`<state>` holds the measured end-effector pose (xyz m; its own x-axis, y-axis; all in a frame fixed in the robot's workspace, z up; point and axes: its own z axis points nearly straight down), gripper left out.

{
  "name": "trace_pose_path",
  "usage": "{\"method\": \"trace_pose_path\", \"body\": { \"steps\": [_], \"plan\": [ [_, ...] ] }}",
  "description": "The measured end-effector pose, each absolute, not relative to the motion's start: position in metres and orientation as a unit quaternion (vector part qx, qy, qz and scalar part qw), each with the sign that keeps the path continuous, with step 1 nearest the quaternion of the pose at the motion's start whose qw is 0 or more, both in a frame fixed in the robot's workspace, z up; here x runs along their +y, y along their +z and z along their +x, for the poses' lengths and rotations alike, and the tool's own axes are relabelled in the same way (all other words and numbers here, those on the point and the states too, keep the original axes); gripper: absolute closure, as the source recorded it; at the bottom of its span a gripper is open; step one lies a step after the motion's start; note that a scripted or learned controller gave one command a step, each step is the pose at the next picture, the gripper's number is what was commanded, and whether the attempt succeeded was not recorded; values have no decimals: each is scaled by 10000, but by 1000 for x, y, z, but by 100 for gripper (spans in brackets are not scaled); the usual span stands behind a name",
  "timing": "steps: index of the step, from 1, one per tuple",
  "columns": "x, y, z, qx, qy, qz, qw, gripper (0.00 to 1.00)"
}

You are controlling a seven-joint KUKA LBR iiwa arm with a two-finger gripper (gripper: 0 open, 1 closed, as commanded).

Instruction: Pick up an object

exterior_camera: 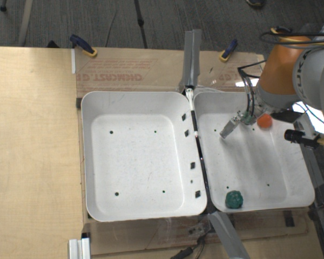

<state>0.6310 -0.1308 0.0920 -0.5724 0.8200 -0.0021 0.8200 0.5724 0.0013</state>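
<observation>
A small orange ball (265, 121) lies in the right bin (291, 198), near its far side. A green ball (234, 199) rests close to that bin's front rim. My gripper (227, 131) hangs over the far left part of the right bin and slants down to the left. It is left of the orange ball and well behind the green one. Nothing shows at its tip. The grey arm with its orange band (283, 63) comes in from the right and covers part of the bin's far right corner.
The left bin (89, 161) lies beside the right one, with a row of black clips (194, 163) along the shared rims. A grey post (192, 58) stands behind the divide. Cables (248, 90) hang by the wrist. Two clamps (83, 45) hold the cardboard at the back.
</observation>
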Motion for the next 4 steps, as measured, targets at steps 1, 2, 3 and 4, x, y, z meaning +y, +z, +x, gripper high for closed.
{"method": "trace_pose_path", "body": {
  "steps": [1,2,3,4],
  "plan": [
    [-108,92,659,8097,-3,5869,14,0],
    [-129,91,505,8112,-9,5847,-9,0],
    [-223,188,514,8506,-5,5258,5,0],
    [-164,92,569,8243,-2,5662,5,0]
  ]
}}
